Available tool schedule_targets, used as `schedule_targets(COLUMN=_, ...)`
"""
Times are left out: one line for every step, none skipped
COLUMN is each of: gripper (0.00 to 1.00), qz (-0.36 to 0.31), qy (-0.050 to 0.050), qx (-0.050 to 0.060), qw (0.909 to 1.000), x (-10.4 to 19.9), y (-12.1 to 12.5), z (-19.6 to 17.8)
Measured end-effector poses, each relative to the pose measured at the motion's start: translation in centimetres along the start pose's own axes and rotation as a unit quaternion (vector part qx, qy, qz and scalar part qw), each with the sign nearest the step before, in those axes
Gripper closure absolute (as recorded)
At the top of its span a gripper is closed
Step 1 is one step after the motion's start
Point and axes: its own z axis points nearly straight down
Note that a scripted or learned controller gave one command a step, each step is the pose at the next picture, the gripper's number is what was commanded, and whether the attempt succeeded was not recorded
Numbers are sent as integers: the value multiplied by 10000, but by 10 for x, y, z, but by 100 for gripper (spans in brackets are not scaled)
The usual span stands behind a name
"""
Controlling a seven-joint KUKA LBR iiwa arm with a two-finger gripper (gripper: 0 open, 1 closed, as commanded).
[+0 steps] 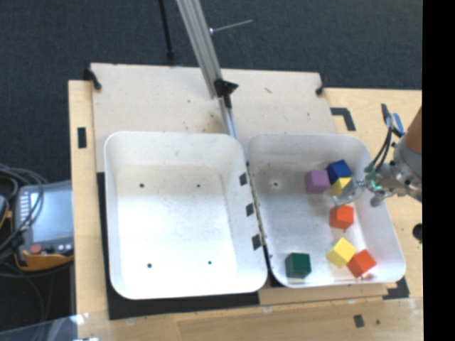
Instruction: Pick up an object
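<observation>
Several small blocks lie in the right bin (pixel 298 212): a purple cube (pixel 317 181), a blue cube (pixel 338 170), a small yellow block (pixel 343 185), an orange cube (pixel 341 217), a yellow cube (pixel 341 251), an orange-red cube (pixel 362 262) and a dark green cube (pixel 298 265). My gripper (pixel 371 186) hangs over the right side of that bin, just right of the small yellow block and above the orange cube. Nothing visibly sits in it.
The left bin (pixel 178 212) stands beside the right one, their rims meeting in the middle. A slanted metal rail (pixel 202 41) rises from behind the bins. A grey box with cables (pixel 43 222) sits off the bench at the left.
</observation>
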Motion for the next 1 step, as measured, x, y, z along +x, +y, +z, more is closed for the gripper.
schedule_targets(gripper=0, qz=-5, qy=-8, qx=-25, qw=10000, x=0, y=1, z=-3)
